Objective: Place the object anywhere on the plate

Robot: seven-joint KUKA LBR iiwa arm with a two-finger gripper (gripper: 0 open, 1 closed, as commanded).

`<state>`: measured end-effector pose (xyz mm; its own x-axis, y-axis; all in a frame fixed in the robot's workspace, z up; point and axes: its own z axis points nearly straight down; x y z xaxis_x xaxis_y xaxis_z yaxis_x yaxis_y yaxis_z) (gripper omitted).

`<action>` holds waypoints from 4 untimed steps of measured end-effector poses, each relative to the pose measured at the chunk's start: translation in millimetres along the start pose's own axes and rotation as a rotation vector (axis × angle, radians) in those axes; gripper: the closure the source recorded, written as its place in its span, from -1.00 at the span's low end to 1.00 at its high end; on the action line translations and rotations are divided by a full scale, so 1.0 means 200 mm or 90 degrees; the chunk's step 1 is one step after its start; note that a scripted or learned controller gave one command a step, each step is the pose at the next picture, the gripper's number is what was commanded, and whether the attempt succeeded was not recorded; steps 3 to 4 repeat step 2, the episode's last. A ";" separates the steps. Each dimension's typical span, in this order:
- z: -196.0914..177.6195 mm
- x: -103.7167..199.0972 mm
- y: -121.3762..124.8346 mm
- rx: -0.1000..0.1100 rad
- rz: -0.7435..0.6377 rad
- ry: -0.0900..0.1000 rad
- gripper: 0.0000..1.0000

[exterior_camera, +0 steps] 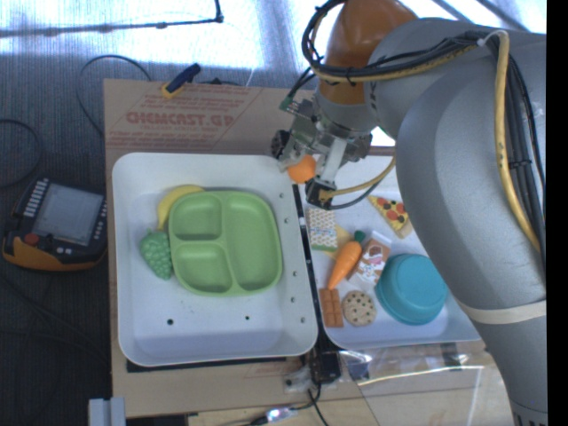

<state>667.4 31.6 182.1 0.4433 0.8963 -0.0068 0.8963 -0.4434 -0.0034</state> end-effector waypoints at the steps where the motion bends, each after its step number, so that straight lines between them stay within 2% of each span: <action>1: -0.09 0.16 -0.34 0.002 0.077 0.003 1.00; 2: -0.09 0.15 -0.33 0.002 0.078 0.001 -1.00; 4: -0.09 0.15 -0.33 0.002 0.078 0.001 -1.00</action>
